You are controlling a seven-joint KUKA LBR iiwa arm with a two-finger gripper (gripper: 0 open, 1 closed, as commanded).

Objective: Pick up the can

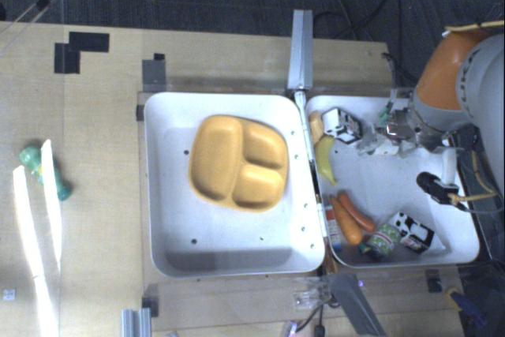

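While end effector (pixel 364 140) hangs up-bin, can (pixel 384 239) lies well apart.

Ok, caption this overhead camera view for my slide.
Arm's claw reaches into the right bin; can near its front edge; yellow tray in left bin.

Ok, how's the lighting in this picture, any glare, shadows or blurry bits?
Camera view: bright glare streaks on the bench at left; a soft shadow along the left bin's near wall; the yellow tray is evenly lit; the gripper and the small items in the right bin look blurred.
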